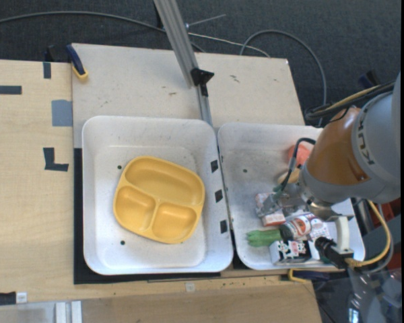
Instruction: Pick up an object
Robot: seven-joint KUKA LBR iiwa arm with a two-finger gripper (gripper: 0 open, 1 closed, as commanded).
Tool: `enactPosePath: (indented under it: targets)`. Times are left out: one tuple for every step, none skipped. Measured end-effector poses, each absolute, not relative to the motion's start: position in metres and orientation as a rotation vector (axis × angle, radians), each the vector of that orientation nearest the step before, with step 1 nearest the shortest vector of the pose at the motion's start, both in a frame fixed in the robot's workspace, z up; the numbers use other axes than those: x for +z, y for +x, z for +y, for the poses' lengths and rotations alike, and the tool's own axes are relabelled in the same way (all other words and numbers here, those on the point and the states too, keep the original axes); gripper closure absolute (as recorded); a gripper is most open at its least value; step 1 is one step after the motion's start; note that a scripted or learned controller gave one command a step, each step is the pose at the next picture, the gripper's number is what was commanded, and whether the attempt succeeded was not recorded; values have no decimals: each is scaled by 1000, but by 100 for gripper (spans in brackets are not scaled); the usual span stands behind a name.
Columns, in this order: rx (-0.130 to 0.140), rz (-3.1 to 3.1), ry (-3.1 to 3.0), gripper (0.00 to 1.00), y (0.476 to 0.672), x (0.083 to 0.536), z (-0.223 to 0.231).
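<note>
1. fingers: i cannot tell their state; the gripper (277, 197) sits low in the right bin (252, 147), over a small packet (269, 207).
2. green object (262, 237) and can (303, 227) lie just beside it.
3. yellow tray (159, 199) rests in the left bin (94, 180).

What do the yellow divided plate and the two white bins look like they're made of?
The yellow plate looks like moulded plastic with a matte to soft-sheen finish: even colour, rounded moulded compartments, no sharp glare. The left bin and right bin look like thin formed plastic, white and dull, with rounded corners and grey scuffs and specks; coated metal cannot be ruled out.
</note>
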State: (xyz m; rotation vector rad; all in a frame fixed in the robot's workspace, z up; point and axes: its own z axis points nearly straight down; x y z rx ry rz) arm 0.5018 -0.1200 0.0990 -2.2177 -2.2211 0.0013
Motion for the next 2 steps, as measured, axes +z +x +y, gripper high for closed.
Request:
enactPosePath:
  targets:
    - [-1,-2222,-2223,100,501,149,-130]
    - [-3,-2226,-2222,100,502,202,-130]
